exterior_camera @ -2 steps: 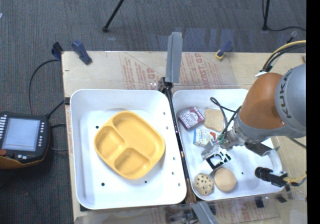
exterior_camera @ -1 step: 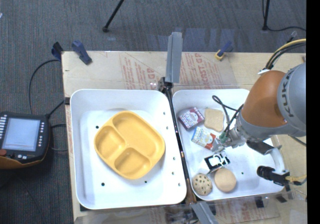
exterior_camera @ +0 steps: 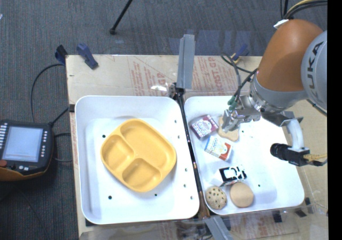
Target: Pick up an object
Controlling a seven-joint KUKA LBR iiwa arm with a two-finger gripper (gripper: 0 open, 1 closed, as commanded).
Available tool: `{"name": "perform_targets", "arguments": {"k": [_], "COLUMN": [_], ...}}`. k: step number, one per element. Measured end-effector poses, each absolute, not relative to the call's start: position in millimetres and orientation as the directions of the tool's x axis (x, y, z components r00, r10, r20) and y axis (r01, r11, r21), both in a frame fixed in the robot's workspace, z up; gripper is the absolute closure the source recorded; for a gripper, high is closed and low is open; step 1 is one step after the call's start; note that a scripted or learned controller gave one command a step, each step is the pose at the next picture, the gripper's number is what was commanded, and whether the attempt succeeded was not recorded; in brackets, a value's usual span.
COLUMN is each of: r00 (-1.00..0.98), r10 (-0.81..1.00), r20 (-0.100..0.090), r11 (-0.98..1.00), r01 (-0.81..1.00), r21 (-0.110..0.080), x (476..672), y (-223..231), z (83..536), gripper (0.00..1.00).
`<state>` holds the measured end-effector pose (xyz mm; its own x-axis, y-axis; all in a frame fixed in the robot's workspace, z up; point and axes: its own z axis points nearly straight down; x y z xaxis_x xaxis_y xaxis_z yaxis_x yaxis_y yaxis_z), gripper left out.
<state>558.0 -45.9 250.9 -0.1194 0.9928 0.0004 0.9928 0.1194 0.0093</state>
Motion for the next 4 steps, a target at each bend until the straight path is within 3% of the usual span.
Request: {"name": "perform_targets", "arguments": {"k": [1,2,3,4], "r00": [-0.262,-0.253,-0.051,0.395], "r10": [0.965,0.967,0.999,0.918], "r20": [0.003,0.001,0.000,-0.002], "r11": [0.262,0.253,0.051,-0.396], "r01": [0.965,0.967,0.999,0.918], "r21": [-0.009,0.002,-0.002,-0.008], "x": [621.5,644.6,643.9,632.6], "y": [-83.5,-12.6,-63.3,-99.4], "z": [153.8,188.6,186.6,137.5], "gripper": [1.00,1.00,1.00,1.00]}}
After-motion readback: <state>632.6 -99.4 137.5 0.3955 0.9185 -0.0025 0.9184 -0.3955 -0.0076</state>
